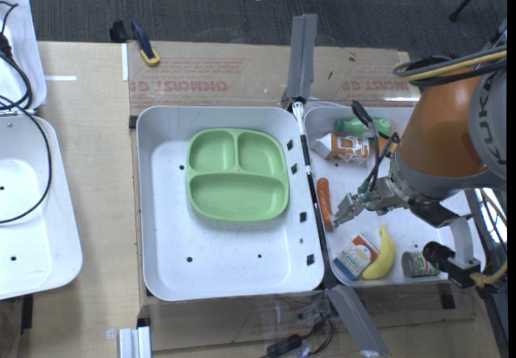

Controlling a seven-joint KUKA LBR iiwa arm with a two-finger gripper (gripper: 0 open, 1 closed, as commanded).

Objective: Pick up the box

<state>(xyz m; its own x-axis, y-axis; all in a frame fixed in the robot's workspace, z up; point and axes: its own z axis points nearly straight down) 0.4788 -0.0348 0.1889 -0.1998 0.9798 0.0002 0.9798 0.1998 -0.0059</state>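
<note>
1. Green tray (238, 175) lies in the left bin (161, 260), well apart from the work and no obstacle.
2. Just right of the divider, in the right bin (316, 118), a carrot (324, 201) lies lengthwise, close beside the gripper (347, 210). A low sweep could nudge it.
3. The gripper hangs over the bin's middle with its fingers spread and nothing between them.
4. The box (351, 147), orange and white, sits at the far end of the right bin, beyond the gripper and apart from it. A green item (363, 126) lies against its far side, so a wide grasp could catch both.
5. Nearer the front, a small carton (355, 256) and a banana (382, 253) touch; a closing grasp here would take the wrong thing.
6. A can (419, 264) sits at the right front, partly under the arm (443, 139), which hides some of the bin.
</note>
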